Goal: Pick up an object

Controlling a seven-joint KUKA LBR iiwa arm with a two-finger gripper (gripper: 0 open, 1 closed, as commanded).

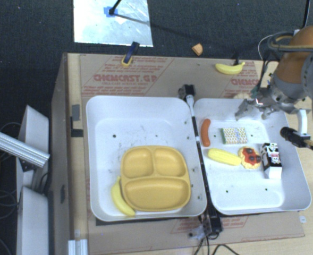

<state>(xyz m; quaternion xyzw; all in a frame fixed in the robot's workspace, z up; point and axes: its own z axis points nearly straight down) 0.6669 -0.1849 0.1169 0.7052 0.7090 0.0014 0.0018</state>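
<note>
Yellow divided plate (155, 177) beside banana (121, 201)

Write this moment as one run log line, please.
arm: over right bin far edge | gripper: above bin, holding nothing seen | nearest item: patterned block | banana, hot dog: untouched

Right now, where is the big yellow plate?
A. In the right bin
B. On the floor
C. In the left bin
C: the yellow plate lies in the left bin, with a banana at its edge.
</note>
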